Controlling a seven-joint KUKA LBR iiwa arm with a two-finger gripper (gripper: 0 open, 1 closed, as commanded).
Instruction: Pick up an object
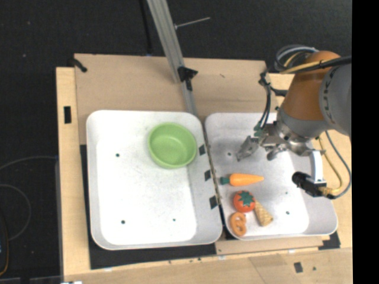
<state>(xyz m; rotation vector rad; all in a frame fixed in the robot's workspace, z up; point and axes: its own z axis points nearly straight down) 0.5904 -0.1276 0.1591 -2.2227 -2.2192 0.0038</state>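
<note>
Gripper (259, 148) over the right bin (225, 129), fingers apart w/ nothing between them, poised above bare floor just above the carrot (244, 180). My nearest pick is that carrot, lying flat across the bin's middle, green end toward the divider; tomato (243, 201), a tan piece (263, 213) and an orange piece (237, 223) crowd the near corner below it. Bowl (172, 145) sits alone in the left bin (118, 182), well apart from me. Risks as I judge them: carrot is round & tapered, so a close across the thin end could squirt it out; drop off-centre & one finger lands on top, rolling it toward the tomato; go for the corner cluster & I'd likely nudge neighbours or catch the bin wall
</note>
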